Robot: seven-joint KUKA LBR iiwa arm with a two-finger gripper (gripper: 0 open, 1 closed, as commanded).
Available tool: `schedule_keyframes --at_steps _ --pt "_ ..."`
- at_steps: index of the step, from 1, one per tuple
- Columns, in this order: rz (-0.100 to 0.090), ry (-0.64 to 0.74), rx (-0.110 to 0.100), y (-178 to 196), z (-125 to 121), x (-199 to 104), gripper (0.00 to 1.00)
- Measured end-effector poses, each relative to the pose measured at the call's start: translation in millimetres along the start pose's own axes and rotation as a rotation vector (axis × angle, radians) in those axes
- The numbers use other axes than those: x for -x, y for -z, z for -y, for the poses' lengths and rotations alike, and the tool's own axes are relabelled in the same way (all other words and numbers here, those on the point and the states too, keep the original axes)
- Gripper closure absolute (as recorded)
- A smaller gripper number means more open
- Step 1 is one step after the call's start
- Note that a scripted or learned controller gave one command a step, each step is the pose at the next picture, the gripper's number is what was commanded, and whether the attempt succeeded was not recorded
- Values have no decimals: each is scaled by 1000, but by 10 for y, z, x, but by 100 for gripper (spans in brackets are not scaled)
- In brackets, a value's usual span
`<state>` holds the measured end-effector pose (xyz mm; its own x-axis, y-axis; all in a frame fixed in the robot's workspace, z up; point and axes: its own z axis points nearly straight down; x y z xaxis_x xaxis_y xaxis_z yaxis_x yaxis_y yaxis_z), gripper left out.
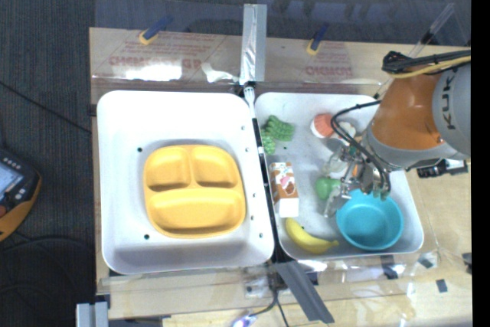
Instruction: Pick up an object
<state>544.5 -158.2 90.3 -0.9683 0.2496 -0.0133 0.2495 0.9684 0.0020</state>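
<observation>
My gripper (342,186) reaches down into the right bin (409,188), just above the left rim of a blue bowl (370,222). A small green object (326,186) lies right beside the fingertips. Further left lie a green leafy toy (274,131), a small carton (284,188) and a yellow banana (306,236). A red and white object (322,125) rests near the bin's back.
The left bin (115,165) holds a yellow divided tray (194,190). A metal divider strip (253,42) rises between the bins at the back. The arm's orange band (409,115) hangs over the right bin's back right part.
</observation>
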Motion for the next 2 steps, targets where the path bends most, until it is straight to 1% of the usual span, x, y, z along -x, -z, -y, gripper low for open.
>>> schedule_keyframes --at_steps 1,2 --pt "2 202 -2 1 -604 80 0" --pt "6 203 -4 110 -608 95 100"
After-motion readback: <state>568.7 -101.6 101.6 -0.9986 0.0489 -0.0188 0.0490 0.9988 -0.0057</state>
